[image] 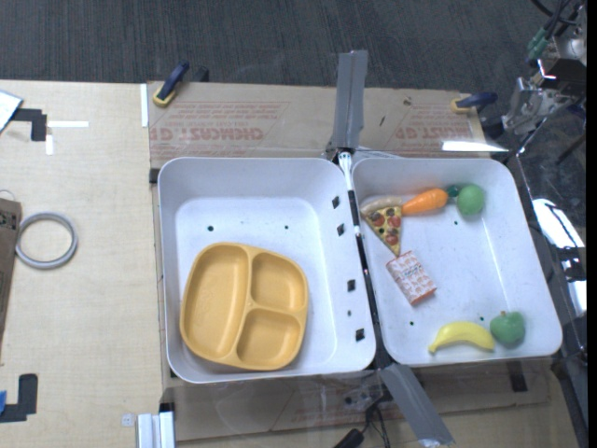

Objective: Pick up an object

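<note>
Camera view from above: two shallow, smooth white plastic bins sit side by side at centre frame. The left bin [170, 250] holds a glossy yellow plastic plate with three compartments [244, 306]. The right bin [534, 250] holds the pickable toys: a wedge-shaped pizza slice [385, 224], a tapered orange carrot [424, 202] and a round green lime [470, 199] along its upper edge, a small red-and-white carton [410, 278] mid-bin, and a curved yellow banana [462, 337] touching a green apple [508, 329] at lower right. The metallic gripper [541, 91] (tangled in cables) sits at upper right, outside the bins; whether it is open or closed cannot be told.
</note>
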Robot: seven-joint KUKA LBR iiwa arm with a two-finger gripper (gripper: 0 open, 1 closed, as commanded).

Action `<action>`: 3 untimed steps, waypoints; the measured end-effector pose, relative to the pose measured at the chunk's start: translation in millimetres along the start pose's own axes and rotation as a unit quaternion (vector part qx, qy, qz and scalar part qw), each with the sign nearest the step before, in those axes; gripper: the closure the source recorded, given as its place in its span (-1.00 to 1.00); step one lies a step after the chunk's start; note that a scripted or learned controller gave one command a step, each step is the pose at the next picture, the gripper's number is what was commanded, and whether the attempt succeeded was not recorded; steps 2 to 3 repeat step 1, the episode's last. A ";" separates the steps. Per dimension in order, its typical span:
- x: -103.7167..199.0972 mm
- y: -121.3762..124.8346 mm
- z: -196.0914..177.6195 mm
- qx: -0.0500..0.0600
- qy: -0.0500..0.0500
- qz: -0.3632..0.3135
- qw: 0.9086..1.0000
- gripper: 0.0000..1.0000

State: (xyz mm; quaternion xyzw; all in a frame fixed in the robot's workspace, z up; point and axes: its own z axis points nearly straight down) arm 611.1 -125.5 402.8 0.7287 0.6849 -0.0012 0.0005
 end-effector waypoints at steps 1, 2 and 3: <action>43.8 -52.2 113.7 0.001 0.001 -0.073 0.997 1.00; 43.8 -52.2 113.7 0.001 0.001 -0.073 0.997 1.00; 43.8 -52.2 113.7 0.001 0.001 -0.073 0.997 1.00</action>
